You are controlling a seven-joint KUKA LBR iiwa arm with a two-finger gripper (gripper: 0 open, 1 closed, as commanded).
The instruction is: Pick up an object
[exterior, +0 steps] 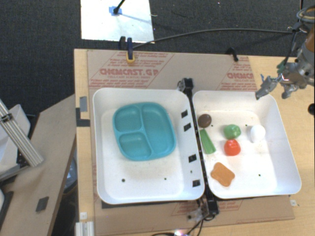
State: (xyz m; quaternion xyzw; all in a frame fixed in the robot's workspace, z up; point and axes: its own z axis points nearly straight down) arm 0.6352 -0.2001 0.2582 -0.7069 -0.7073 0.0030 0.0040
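The right bin (285,151) holds several small objects. A brown ball (204,120) lies near its left wall, with a long green piece (206,141) just below it. A green lump (232,131), a red piece (232,147) and a white piece (257,132) sit in the middle. An orange piece (223,173) lies toward the front. My gripper (275,89) hangs over the bin's back right corner, open, with nothing between its fingers (264,87). It is well apart from all the objects.
The left bin (106,171) holds a blue divided plate (144,131). A black divider strip (191,132) runs between the bins. A black cable (206,32) crosses behind the bench, and a blue clamp (129,48) sits at the back edge.
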